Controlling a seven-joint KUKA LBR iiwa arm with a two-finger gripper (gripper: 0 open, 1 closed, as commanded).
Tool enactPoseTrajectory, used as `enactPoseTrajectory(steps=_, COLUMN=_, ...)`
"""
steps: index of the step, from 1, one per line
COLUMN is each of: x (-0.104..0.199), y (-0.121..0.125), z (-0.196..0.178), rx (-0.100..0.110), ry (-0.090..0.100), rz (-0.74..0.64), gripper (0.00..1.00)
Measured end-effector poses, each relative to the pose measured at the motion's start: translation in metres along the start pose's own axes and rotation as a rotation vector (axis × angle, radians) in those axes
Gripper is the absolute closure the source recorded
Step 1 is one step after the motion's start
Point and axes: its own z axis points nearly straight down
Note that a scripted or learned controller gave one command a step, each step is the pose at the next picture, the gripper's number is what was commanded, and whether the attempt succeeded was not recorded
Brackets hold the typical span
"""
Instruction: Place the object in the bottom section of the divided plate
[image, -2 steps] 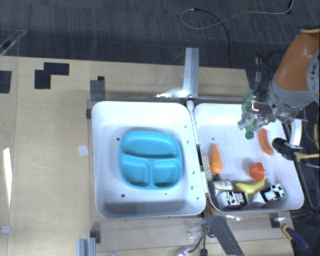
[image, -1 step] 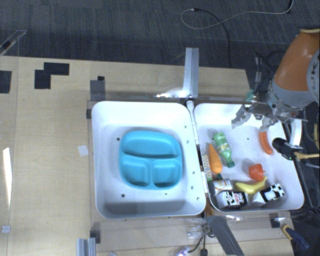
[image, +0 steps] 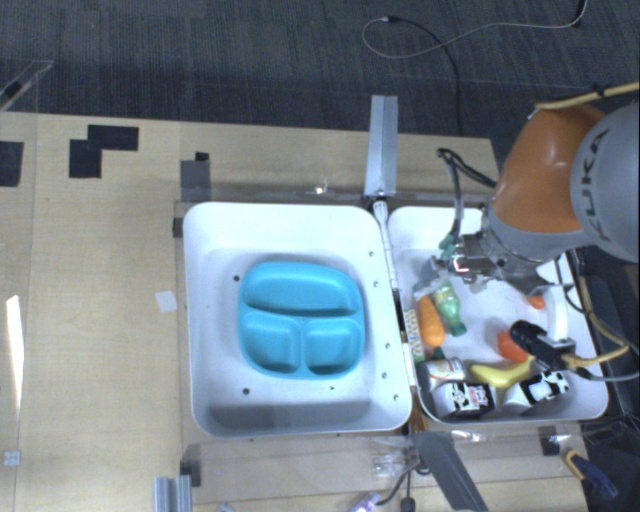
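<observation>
One banana, one carrot, one blue divided plate.

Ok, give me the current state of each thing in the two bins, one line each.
Blue divided plastic plate: flat in the left white bin, nothing in its sections.
Orange carrot: lying in the right white bin.
Green bottle: lying beside the carrot.
Yellow banana: lying near the front edge.
Gripper: over the right bin.
</observation>
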Motion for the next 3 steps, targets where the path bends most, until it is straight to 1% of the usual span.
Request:
enactPoseTrajectory(steps=1, x=0.0, y=0.002, z=-0.011, rx=-0.005, ry=0.0, rz=-0.001, gripper=1.0)
enactPoseTrajectory(steps=2, x=0.0, y=0.002, z=-0.011, rx=-0.005, ry=0.0, rz=0.0, gripper=0.0)
enactPoseTrajectory(steps=3, x=0.139, y=0.051, z=0.021, rx=0.001, ry=0.001, rz=0.073, gripper=0.0)
